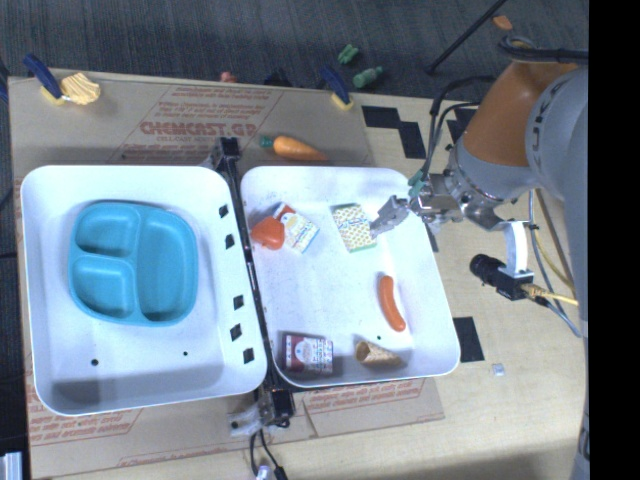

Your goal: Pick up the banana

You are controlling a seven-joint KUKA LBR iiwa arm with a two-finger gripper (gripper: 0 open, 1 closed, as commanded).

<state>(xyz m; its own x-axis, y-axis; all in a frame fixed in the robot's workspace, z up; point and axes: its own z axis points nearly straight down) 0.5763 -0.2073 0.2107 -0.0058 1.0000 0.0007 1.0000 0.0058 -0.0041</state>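
Note:
A small pale yellow item, possibly the banana, lies on the cardboard beyond the left bin's far left corner, beside a blue clamp; its shape is too small to tell for sure. My gripper hangs over the far right part of the right bin, just right of a patterned packet. Nothing shows in its grasp. It is far from the yellow item, a whole bin's width away.
The right bin holds a red tomato, a small carton, a sausage, a brown box and a bread wedge. A blue divided plate fills the left bin. A carrot lies behind the bins.

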